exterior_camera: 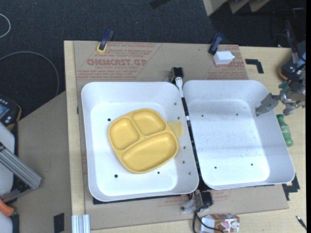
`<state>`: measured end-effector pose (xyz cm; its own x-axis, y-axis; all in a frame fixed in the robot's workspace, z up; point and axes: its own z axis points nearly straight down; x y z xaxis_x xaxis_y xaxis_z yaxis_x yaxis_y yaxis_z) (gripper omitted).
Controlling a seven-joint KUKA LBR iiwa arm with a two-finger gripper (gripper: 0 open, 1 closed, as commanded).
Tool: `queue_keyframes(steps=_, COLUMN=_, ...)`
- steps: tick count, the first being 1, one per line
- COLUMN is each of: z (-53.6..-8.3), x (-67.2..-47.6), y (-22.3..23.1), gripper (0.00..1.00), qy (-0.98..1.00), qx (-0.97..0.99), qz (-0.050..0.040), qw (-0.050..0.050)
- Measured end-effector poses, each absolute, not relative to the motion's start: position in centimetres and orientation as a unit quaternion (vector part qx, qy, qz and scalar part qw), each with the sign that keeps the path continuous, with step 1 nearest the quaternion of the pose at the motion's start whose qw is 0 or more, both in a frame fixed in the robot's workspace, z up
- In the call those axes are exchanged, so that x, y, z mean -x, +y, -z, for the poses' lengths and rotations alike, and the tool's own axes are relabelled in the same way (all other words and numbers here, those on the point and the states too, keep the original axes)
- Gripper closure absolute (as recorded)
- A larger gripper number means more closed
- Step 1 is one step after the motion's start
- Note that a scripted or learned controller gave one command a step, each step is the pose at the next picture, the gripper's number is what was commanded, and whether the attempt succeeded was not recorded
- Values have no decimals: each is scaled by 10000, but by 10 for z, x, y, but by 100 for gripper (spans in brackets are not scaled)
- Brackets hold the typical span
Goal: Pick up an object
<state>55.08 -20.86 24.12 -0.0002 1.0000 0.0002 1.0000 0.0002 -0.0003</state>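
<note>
A yellow divided plate [142,140] with three compartments lies in the left bin [97,101], near its middle. A small pale yellow piece [176,128] peeks out from under the plate's right edge. My gripper [277,106] hovers at the far right, over the right rim of the right bin [228,130], far from the plate. Its fingers are spread, one grey fingertip [264,106] pointing down-left over the bin, with nothing between them.
A green, bottle-like object [285,129] lies on the bench just outside the right bin's right rim, below the gripper. A small white block [223,58] and clamps [103,41] sit along the cardboard's back edge. Cables run between the two bins.
</note>
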Motion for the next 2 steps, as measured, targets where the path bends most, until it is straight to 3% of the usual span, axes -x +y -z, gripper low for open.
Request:
queue_keyframes(steps=1, z=-468, x=-482, y=-209, gripper=0, qy=-7070, qx=7071, qz=44, qw=-105)
queue_keyframes(steps=2, z=-541, x=-480, y=-174, gripper=0, qy=-7086, qx=7056, qz=29, qw=-60)
